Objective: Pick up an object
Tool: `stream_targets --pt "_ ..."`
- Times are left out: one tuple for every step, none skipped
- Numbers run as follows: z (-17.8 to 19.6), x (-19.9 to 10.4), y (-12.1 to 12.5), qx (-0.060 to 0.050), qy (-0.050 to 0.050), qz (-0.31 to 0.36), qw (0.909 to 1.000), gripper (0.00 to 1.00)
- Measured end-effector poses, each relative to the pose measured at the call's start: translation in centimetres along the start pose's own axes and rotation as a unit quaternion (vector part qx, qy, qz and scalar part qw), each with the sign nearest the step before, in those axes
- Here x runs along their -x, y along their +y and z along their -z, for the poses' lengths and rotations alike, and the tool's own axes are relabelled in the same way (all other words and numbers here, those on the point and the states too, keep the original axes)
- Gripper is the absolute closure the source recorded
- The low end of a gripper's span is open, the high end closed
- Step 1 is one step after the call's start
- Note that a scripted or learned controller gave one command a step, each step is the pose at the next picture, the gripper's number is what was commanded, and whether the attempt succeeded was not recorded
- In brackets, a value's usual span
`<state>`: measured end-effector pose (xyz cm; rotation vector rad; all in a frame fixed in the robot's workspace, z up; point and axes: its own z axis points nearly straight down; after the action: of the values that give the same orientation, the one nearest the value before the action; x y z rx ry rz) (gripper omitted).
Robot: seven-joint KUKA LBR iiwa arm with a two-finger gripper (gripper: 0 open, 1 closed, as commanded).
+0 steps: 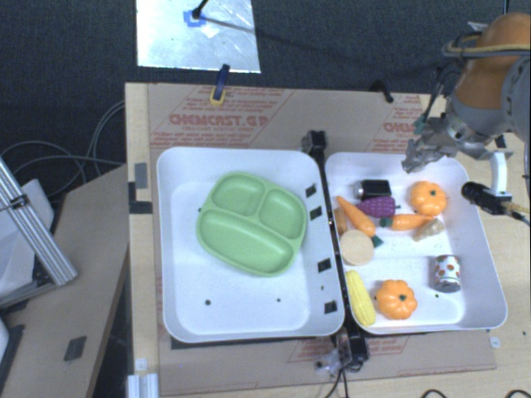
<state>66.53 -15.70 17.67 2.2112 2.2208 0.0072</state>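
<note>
**Nothing lifted yet: arm hanging over the far edge of the right bin**

From my seat, the counter [249,110] carries two white bins side by side. The left bin [178,247] holds a green divided plate [251,223]. The right bin [473,255] holds everything I could go for: two small orange pumpkins, one near the far side [428,198] and one near the front [395,298], a corn cob [359,296], a carrot [355,215], a small patterned can [446,273], a pale round disc [358,246], a purple piece [378,206] and a black block [375,189].

The arm [489,65] reaches in above the right bin's far right corner. Its end effector [417,158] sits just above and left of the far pumpkin; I cannot tell how wide it stands, and I see nothing in it.

I judge the task barely begun: every item lies in the bin, and descent, grasp and lift all remain.
</note>
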Motion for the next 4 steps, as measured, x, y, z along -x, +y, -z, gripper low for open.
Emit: stream_targets --pt "5.2 0.0 0.2 0.0 0.0 0.0 1.0 1.0" --pt "6.0 -4.1 -2.2 -0.004 0.002 0.002 1.0 1.0" --pt "4.8 -8.7 -4.4 -0.005 0.002 0.001 1.0 1.0" --pt "4.1 -14.0 -5.8 -0.005 0.002 0.002 1.0 1.0"
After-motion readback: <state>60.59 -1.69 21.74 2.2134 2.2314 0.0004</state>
